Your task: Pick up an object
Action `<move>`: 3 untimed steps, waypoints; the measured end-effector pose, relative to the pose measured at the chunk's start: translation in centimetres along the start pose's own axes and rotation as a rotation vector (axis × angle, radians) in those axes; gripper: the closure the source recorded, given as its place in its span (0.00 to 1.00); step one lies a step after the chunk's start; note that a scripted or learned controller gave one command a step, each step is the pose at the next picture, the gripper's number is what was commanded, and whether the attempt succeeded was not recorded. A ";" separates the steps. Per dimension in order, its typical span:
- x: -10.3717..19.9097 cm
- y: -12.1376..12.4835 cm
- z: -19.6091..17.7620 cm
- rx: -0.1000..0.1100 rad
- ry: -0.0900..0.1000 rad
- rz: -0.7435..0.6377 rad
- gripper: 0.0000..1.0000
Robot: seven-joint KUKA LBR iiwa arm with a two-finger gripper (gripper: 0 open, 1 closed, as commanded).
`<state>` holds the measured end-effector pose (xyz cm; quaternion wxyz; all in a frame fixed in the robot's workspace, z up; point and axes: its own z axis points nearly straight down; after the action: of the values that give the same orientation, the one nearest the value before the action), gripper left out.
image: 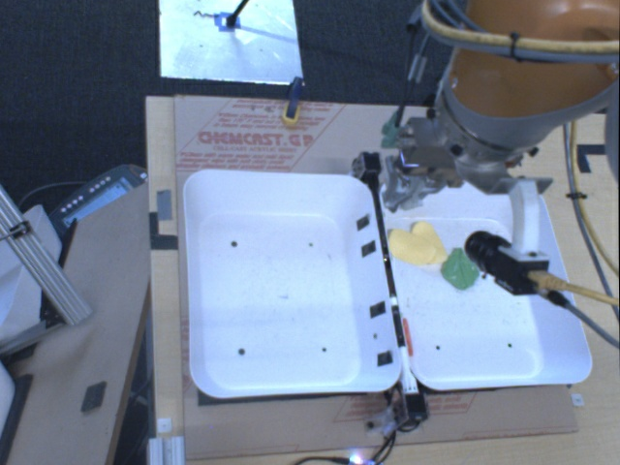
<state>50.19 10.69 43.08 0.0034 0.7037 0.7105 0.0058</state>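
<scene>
Yellow toy (418,245) lies in the right bin (484,361) near its left wall, long axis running toward a green piece (459,272) beside it. Above, the pincer (405,190) hangs; its grip cannot be told.

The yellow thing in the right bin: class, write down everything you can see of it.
The yellow thing is a soft-looking, pale yellow lump with a notched, roughly heart-like top edge and a matt surface. It lies flat on the floor of the right bin, near the divider between the bins. A green lump sits at its lower right, touching or nearly so. The hand is just above it.
</scene>
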 end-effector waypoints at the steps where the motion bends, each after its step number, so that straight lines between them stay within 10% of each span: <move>1: 2.7 -1.4 -11.2 -0.002 0.003 0.001 1.00; 2: -8.6 6.8 -9.0 0.011 -0.008 0.020 1.00; 3: -4.1 5.7 1.6 0.023 -0.003 0.003 1.00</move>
<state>56.00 6.64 41.56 -0.0034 0.7047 0.7095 -0.0034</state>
